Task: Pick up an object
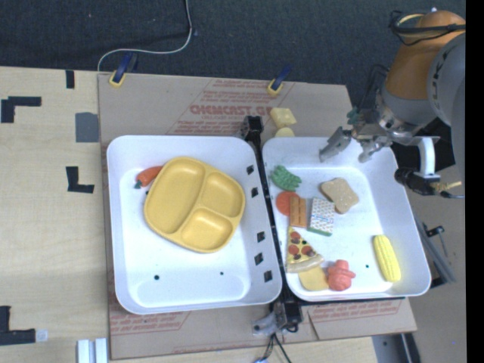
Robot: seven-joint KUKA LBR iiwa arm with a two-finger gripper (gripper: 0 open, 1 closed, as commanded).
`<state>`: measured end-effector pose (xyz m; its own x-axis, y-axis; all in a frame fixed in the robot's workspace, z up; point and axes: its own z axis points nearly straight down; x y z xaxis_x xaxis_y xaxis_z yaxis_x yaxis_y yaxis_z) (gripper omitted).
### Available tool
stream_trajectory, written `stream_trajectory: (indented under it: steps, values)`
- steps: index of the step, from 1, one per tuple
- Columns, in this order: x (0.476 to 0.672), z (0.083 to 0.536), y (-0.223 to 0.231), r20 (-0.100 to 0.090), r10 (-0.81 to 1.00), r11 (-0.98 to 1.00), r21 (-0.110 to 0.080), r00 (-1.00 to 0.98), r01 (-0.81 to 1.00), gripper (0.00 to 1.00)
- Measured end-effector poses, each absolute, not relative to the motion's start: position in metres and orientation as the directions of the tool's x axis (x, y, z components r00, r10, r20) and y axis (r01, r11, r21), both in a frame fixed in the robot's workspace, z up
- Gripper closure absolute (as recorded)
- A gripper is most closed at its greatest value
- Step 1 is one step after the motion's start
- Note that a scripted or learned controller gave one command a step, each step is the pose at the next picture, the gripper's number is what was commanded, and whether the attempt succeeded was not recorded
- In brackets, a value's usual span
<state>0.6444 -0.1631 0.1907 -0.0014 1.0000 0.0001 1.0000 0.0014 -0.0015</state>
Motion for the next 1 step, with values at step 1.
stream_trajectory:
  steps: [1]
  values:
    - [0.6554,0.0925,-0.1002,0.003,1.0,0.006,-0.007,-0.006,1.0,0.0]
